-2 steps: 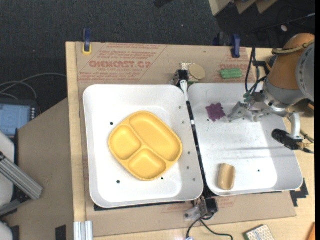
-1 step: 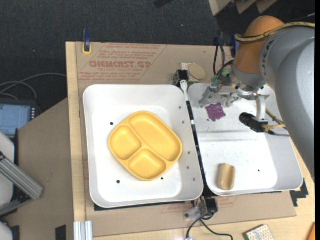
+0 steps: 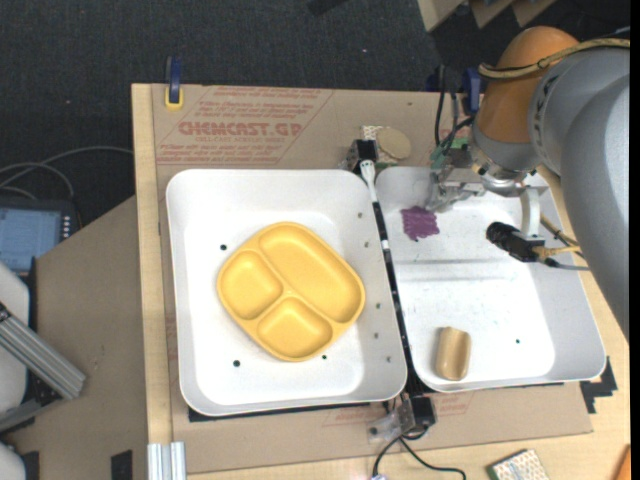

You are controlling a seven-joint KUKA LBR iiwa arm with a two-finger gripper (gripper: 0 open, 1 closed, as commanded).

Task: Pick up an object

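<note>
a: starting at the left, what sits on the surface (image 3: 250, 128)?

b: two bins. the left bin (image 3: 190, 298) holds one yellow divided tray (image 3: 290, 290) with three compartments. the right bin (image 3: 500, 308) holds one purple lump (image 3: 420, 222) at its far left corner and one tan cylinder (image 3: 452, 353) near its front edge.

a: and the gripper (image 3: 445, 190)?

b: it hangs over the far end of the right bin. i cannot tell how far open it is, and nothing shows in its hold.

a: so which thing is nearer?

b: i judge the purple lump. it lies just beside the gripper, to the left and a little toward the front. it has no clear long axis. the cylinder lies well apart, its long axis running roughly front to back.
</note>
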